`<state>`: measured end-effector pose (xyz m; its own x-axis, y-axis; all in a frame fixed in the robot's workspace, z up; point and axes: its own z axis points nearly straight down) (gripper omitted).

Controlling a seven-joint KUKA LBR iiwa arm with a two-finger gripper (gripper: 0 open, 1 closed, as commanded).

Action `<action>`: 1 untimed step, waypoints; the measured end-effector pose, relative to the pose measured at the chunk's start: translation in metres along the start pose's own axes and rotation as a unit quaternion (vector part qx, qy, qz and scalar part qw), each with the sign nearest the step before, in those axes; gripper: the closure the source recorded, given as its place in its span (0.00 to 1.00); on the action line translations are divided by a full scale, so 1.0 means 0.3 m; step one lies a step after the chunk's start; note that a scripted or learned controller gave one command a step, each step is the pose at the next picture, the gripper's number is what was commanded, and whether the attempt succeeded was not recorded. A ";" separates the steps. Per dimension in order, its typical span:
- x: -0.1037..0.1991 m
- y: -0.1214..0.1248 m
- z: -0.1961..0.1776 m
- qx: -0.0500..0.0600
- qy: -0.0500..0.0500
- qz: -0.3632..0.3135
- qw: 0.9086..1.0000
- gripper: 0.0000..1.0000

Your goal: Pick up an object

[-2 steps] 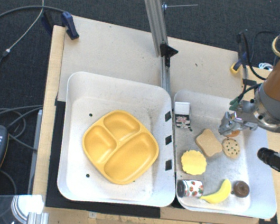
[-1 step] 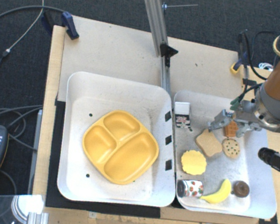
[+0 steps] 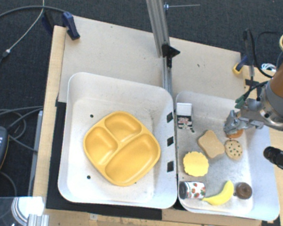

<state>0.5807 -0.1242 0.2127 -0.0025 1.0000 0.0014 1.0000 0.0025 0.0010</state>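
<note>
My gripper (image 3: 233, 128) hangs low over the back of the right bin (image 3: 265, 183), at the end of the grey arm with its orange band. A small orange object (image 3: 234, 135) peeks out right under it, touching or nearly touching it. Just in front lie a chocolate-chip cookie (image 3: 233, 149) and a slice of toast (image 3: 211, 144). Further forward are a round yellow cracker (image 3: 196, 164), a small can (image 3: 192, 189) on its side, a banana (image 3: 221, 194) and a brown donut (image 3: 244, 190). A white box (image 3: 184, 115) sits in the bin's back left corner.
The left bin (image 3: 74, 125) holds a yellow divided plate (image 3: 121, 147). A metal pole (image 3: 158, 18) slants down to the gap between the bins. A black part of the arm (image 3: 280, 157) juts over the right bin's right edge.
</note>
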 end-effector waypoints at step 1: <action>-0.061 0.121 -0.130 -0.004 -0.002 0.000 1.000 1.00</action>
<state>0.6172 -0.1423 0.2517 -0.0026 1.0000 -0.0027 1.0000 0.0026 0.0080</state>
